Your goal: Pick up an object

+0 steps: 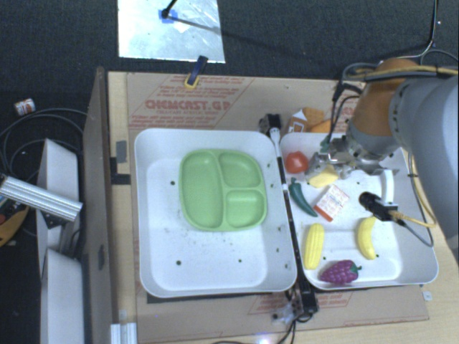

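My gripper point(333, 156) is down in the right bin point(416, 260) at its back, right above a yellow wedge point(323, 178) and next to a red tomato point(296, 163). Whether it touches the wedge is unclear. Further forward in the same bin lie a green pepper point(302, 199), a white and red box point(332, 203), a corn cob point(313, 245), a banana point(367, 237) and a purple grape bunch point(340, 271). An orange item point(313, 120) sits at the bin's back edge, partly hidden by the arm.
The left bin point(161, 264) holds a green divided plate point(221, 190). A black part with a yellow cable point(378, 205) hangs off the arm over the right bin. The grey arm covers the bin's right back corner.
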Robot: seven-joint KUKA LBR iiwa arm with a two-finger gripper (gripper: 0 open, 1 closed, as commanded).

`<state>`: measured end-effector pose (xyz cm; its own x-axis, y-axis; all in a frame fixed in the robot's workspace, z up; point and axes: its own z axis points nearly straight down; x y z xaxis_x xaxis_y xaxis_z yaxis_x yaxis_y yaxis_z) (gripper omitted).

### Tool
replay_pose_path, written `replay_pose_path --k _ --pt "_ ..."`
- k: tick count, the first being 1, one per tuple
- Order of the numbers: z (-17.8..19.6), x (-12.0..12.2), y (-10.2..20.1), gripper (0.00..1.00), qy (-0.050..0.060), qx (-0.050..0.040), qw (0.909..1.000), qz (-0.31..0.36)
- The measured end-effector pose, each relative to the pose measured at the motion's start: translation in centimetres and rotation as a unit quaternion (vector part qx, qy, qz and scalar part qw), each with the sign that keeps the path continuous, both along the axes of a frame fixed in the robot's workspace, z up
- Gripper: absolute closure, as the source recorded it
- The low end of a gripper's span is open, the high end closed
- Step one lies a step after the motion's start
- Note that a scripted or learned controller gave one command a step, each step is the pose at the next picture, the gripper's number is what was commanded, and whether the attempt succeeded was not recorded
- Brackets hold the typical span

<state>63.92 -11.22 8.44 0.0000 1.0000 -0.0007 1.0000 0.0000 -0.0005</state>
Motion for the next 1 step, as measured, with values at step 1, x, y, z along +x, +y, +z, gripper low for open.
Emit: replay_pose_path --k 1 --pt "3.25 -6.75 -6.84 0.0 0.0 -0.0005 1.0 -0.003"
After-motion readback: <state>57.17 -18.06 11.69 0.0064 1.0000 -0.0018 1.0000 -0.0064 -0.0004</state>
